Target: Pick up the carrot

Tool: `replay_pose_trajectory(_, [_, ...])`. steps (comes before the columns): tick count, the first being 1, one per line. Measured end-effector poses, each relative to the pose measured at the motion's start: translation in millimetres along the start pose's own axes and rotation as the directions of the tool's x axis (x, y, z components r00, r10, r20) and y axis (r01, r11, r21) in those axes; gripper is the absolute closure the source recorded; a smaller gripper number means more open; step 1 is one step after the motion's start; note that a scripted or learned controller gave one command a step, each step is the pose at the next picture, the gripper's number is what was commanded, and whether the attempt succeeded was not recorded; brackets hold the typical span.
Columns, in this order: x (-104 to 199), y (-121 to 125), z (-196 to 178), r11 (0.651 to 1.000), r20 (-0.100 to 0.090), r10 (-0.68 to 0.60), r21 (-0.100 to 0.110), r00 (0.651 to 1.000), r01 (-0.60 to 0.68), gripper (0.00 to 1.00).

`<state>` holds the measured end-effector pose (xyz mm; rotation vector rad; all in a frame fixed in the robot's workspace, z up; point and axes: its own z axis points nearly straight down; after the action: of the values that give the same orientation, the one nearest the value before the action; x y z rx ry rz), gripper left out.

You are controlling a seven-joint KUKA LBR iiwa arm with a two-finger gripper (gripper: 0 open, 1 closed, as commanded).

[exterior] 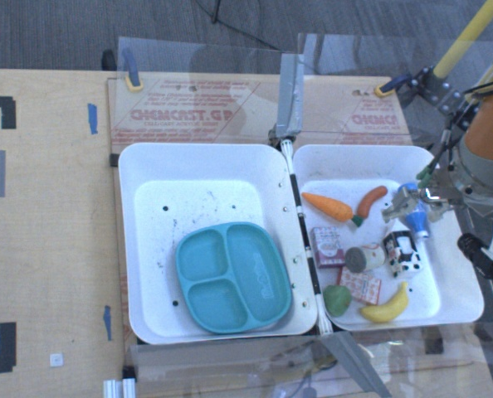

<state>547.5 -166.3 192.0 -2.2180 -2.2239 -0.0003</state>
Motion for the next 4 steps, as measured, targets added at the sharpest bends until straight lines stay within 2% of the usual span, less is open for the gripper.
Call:
replay_pose_trajectory(1, [75,47,84,0.884,0.001,-0.468,-0.002,0.884,0.468,0.0])
replay_pose_trajectory(2, [72,48,73,0.887,0.005,-0.462,-0.007,0.887,0.462,1.0])
replay_pose_trajectory(3, [70,49,62,0.888,0.008,-0.459,-0.012,0.888,0.459,1.0])
replay_pose_trajectory(4, [70,49,62,0.888,0.008,-0.46,-0.012,0.888,0.46,0.0])
